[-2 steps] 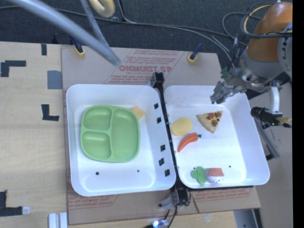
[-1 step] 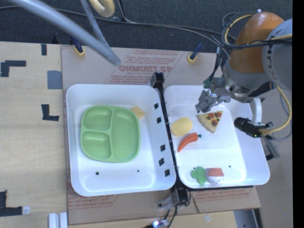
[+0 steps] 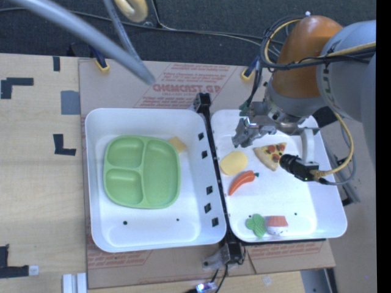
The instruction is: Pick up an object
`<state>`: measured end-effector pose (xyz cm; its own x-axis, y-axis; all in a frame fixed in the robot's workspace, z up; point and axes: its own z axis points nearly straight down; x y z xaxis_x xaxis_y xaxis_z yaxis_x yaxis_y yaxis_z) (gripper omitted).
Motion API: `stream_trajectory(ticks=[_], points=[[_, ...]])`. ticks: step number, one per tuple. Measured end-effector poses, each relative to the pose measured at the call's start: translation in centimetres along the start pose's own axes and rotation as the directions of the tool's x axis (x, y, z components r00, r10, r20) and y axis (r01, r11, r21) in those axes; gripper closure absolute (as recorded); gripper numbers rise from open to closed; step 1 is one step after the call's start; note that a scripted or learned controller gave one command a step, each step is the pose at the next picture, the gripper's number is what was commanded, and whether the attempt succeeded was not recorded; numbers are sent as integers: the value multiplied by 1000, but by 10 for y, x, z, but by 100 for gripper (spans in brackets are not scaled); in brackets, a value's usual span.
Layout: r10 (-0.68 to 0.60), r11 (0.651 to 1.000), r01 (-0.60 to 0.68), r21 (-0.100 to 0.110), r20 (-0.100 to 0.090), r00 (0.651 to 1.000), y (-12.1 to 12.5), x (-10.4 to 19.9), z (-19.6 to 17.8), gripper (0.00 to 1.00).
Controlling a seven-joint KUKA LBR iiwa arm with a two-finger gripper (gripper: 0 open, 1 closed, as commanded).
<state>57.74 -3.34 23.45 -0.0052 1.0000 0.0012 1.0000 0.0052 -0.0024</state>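
**A:** What lay in the two bins?

**B:** The left shallow white plastic bin (image 3: 98, 182) held a light green plastic tray with three compartments (image 3: 142, 171), set flat near the bin's middle. A small pale yellow block (image 3: 177, 143) sat just beside the tray's upper right corner, touching or nearly touching its rim. The right shallow white plastic bin (image 3: 317, 215) held the toy foods: a rounded yellow lemon-shaped piece (image 3: 233, 162), an orange-red carrot-shaped piece with a dark green tip (image 3: 242, 181), a triangular pizza slice with red dots (image 3: 270, 153), a green leafy piece (image 3: 256, 225) and a small red-and-white block (image 3: 277, 221).

**A:** How were those foods arranged?

**B:** The lemon piece lay near the bin's left wall, the carrot piece just below it and tilted. The pizza slice lay to the right of the lemon piece, apart from it. The leafy piece and the red-and-white block lay side by side near the bin's lower edge, well apart from the rest.

**A:** Where was the arm?

**B:** The grey arm with its orange band (image 3: 305, 41) reached in from the right. Its dark two-finger gripper (image 3: 243, 136) hung over the upper part of the right bin, just above the lemon piece and to the left of the pizza slice.

**A:** And the jaws?

**B:** Nothing showed between them. Whether they stood wide or narrow could not be told from this slant.

**A:** What surrounded the bins?

**B:** Both bins rested on a brown cardboard sheet with red lettering (image 3: 183, 84), itself on a pale wooden bench (image 3: 36, 163).
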Motion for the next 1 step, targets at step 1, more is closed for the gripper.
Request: stream_trajectory(ticks=[1], points=[[0,1000,0,0,0,1000,-19,45,-6,100]])
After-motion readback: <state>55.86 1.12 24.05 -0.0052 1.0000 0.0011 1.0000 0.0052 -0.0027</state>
